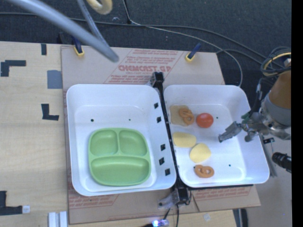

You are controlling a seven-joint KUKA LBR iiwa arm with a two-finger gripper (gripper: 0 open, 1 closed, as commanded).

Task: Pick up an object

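Camera view: we saw the gripper [236, 131] over the right bin [236, 94], near its right wall, fingers spread and pinching nothing. Left of the gripper sat a red tomato [204, 120], a pastry [182, 115], two yellow pieces [191, 145] and a pretzel [204, 171]. Farther left, the left bin [75, 98] held a green plate [119, 156].

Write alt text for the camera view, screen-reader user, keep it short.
The gripper hovers at the right side of the right white bin, which holds a red tomato, a pretzel on toast, two yellow pieces and a small pretzel. The left bin holds a green divided plate.
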